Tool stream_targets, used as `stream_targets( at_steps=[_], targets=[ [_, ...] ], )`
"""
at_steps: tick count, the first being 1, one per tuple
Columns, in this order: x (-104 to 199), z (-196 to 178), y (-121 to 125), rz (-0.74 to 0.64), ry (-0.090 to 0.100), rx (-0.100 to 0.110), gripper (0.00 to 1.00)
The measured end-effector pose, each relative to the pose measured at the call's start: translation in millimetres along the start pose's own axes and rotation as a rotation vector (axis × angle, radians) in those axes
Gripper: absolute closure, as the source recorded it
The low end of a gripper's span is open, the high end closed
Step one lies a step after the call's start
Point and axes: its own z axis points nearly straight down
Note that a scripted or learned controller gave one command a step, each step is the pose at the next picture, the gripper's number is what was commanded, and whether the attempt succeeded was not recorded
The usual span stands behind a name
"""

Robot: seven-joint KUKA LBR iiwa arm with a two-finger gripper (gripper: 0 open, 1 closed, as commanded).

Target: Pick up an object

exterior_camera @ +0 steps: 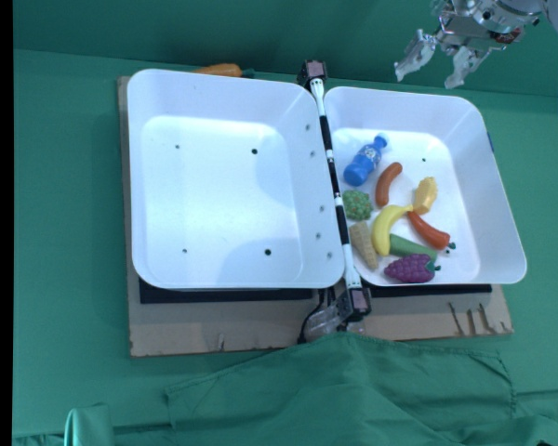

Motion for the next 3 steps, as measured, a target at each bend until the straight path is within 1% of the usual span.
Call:
stream_targets(
  at_steps=[1, 2, 3],
  targets=[
    [24.5, 100.6, 4.9, -0.001, 0.001, 0.01, 0.0],
    [27.2, 65.6, 12.7, 0.0, -0.001, -0.005, 0.0],
    [20.9, 159.8, 10.7, -0.001, 0.003, 0.012, 0.0]
  ],
)
